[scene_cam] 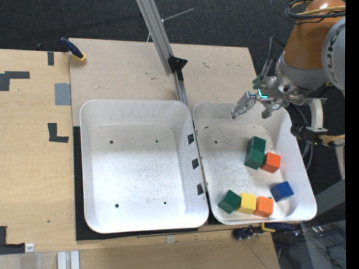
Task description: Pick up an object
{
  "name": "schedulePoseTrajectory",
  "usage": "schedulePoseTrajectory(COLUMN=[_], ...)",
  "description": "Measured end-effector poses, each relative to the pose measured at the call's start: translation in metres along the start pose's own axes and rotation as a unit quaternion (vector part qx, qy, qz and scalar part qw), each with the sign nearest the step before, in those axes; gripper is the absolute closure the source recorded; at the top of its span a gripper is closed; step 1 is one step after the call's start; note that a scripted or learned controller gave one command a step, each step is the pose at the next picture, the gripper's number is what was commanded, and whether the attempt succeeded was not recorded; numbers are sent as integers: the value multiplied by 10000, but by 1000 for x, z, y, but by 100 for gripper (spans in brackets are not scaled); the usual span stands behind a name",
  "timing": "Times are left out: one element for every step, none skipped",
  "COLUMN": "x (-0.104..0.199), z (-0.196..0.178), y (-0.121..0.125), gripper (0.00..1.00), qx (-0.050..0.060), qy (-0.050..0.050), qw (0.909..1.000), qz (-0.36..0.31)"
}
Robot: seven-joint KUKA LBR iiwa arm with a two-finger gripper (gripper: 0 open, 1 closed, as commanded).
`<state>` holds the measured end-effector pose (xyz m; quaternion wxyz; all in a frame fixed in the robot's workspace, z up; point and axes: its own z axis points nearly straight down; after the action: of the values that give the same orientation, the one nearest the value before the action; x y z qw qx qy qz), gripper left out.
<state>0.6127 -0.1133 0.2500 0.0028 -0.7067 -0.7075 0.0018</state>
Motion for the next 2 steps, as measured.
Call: schedulePoseTrajectory(x=[0, 4], z=[-3, 41], y=[1, 1], gripper=[0, 0], qx=[-24, -5], qy=[-5, -11], qw=[10000, 10000], qz=[-7, -3])
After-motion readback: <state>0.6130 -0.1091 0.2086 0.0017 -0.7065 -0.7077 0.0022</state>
